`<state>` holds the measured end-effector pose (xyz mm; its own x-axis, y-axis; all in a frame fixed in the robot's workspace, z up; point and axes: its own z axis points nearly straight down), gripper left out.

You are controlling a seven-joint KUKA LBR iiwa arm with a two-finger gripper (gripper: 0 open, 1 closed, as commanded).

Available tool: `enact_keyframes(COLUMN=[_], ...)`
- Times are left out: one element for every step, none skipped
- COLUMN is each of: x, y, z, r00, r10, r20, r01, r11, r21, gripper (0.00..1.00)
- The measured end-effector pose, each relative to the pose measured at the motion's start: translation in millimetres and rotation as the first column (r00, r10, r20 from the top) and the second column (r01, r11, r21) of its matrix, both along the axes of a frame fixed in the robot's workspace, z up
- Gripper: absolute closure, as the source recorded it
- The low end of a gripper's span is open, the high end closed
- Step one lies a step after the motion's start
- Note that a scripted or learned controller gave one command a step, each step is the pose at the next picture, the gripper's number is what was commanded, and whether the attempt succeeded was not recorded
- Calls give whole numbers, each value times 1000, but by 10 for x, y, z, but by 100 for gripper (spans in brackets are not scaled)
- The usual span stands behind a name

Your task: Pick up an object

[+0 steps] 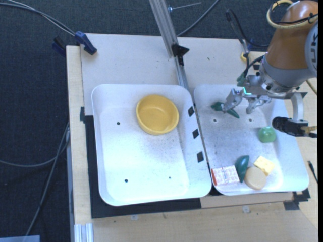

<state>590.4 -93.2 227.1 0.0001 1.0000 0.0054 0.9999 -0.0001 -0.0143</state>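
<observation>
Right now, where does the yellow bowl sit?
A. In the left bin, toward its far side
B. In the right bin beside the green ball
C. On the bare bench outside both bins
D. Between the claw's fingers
A: the yellow bowl rests in the left bin, toward its far side, well apart from the claw over the right bin.

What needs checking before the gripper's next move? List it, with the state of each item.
1. Gripper placed over the right bin, close to the dark green object: ok.
2. Dark green object seated between the fingers: cannot tell; it lies at the fingertips, touching or nearly so.
3. Room around that object: ok; the bin floor next to it is bare.
4. Other candidates apart from it: ok; light green ball, teal piece, yellow block, tan round piece and red-and-white packet sit nearer the front.
5. Yellow bowl out of the way in the left bin: ok.
</observation>
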Motion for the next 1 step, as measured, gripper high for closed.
enact_keyframes(x=[11], y=[0], z=[28], r00=[1000], r10=[0], r20=[6], r01=[0], r11=[1000], r21=[0], gripper=[0])
